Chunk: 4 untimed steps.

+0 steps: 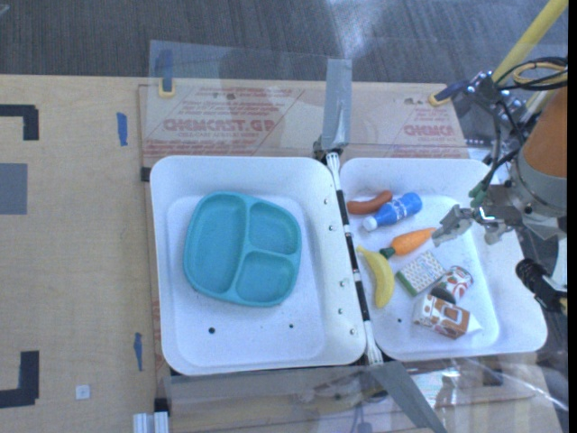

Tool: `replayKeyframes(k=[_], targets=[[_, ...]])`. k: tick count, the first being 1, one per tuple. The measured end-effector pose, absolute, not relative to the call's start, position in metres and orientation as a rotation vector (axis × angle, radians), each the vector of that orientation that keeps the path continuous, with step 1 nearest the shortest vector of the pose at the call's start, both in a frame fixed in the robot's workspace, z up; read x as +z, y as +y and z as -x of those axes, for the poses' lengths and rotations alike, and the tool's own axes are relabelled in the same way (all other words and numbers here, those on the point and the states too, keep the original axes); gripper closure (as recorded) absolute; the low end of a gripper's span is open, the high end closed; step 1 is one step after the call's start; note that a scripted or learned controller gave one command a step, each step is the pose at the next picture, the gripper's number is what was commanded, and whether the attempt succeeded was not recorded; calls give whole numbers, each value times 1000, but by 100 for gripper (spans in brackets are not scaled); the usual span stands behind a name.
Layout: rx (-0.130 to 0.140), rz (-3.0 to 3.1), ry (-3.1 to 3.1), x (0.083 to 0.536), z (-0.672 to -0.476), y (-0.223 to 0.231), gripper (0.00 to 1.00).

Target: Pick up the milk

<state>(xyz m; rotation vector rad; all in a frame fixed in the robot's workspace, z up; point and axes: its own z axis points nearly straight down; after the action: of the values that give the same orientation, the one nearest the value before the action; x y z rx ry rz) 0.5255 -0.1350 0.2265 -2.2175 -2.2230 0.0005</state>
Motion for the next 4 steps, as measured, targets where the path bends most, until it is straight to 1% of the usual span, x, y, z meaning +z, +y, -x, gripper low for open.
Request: replayKeyframes(k=[1, 2, 3, 4], targets=[[1, 2360, -2072, 130, -479, -145, 0], [-3, 2227, -2222, 88, -480, -99, 0], [-9, 2235, -2221, 98, -482, -101, 100], [-9, 2234, -2221, 98, -482, -101, 0]])
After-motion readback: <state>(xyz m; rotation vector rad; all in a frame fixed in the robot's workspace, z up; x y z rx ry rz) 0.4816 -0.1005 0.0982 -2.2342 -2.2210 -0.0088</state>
